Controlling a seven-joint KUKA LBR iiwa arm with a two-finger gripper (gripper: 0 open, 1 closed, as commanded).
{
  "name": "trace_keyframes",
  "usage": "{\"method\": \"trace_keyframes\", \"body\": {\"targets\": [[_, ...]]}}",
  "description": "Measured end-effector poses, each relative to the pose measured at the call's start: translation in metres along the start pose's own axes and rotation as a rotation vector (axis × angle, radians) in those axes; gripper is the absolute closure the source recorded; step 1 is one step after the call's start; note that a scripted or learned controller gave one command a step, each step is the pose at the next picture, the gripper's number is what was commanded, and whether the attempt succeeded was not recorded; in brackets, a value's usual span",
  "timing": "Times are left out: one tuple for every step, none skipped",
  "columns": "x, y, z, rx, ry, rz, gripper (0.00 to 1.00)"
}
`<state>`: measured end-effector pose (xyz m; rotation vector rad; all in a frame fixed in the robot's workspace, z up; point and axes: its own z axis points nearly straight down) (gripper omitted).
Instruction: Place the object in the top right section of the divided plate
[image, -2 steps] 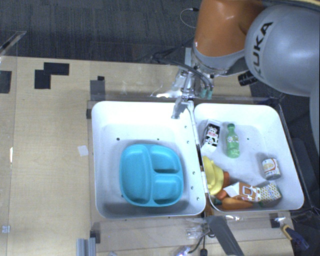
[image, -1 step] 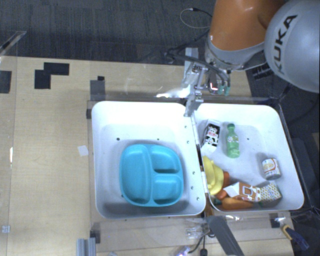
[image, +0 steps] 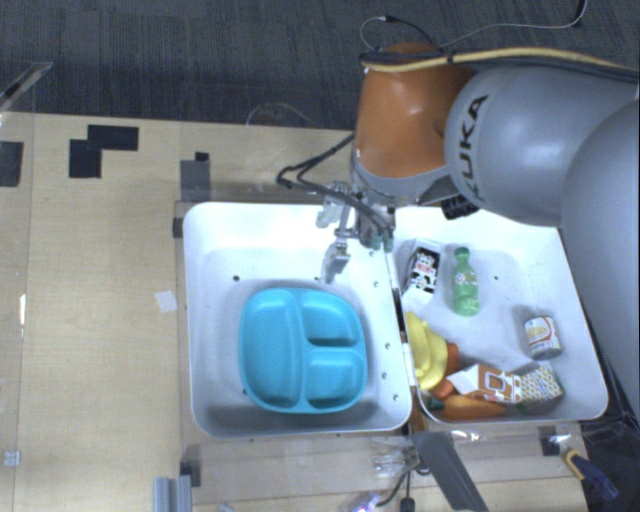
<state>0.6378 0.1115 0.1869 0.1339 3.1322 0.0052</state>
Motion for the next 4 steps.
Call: {"method": "trace_keyframes", "body": {"targets": [[-0.027,0.028,-0.047,-0.002,-0.007,-0.245,0.00],[0.037,0.066,0.052,-0.001,0.001,-0.358,0.00],[0.052,0.103,-0.087,-0.003,-0.007,-0.389,0.00],[0.052,0.103,-0.087,-0.003,-0.006,-0.389,0.00]]}}
